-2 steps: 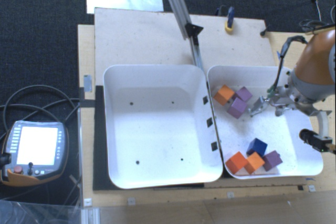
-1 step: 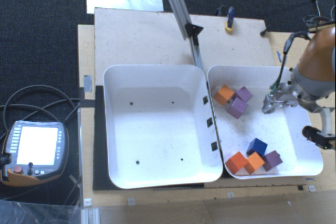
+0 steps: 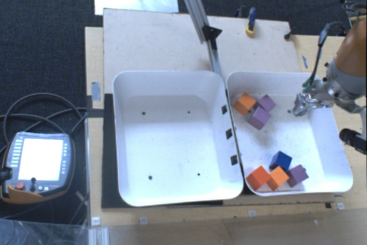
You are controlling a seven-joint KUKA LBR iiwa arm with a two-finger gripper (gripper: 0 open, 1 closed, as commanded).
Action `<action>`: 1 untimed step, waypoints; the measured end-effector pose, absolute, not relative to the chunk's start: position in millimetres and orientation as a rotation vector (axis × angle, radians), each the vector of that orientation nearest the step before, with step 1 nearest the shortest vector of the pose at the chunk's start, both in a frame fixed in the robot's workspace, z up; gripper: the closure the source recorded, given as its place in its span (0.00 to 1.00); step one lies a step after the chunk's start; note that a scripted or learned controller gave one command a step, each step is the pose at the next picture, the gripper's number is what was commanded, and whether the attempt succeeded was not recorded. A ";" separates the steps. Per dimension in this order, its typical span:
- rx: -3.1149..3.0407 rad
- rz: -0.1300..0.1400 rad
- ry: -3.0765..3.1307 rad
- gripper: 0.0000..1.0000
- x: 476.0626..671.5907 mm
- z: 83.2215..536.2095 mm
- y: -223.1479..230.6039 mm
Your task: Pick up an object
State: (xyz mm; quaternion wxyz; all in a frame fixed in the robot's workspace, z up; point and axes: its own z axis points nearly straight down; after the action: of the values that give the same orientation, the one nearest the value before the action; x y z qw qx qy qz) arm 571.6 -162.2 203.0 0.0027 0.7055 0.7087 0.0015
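Arm: grey with an orange band, reaching in from the right; its jaws (image 3: 302, 105) hang over the right bin (image 3: 338, 146), upper right area; whether they are apart or together, I cannot tell.
Blocks: orange block (image 3: 245, 102) touching two purple blocks (image 3: 261, 112) near the bin's upper left; blue block (image 3: 280, 160), two orange and one purple clustered at the front edge.
Left bin (image 3: 172, 140): beside it on the tabletop (image 3: 155, 37).

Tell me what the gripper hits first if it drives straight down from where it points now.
Probably bare floor of the right bin: the gripper hangs right of the purple cubes, though depth is unclear.
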 end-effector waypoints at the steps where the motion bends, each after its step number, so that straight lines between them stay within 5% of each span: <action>1: 2.216 0.002 2.224 1.00 572.4 204.6 -162.4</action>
State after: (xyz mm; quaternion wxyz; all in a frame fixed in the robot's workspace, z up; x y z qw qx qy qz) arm 572.4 -162.4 204.6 0.0010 0.7058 0.7084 0.0007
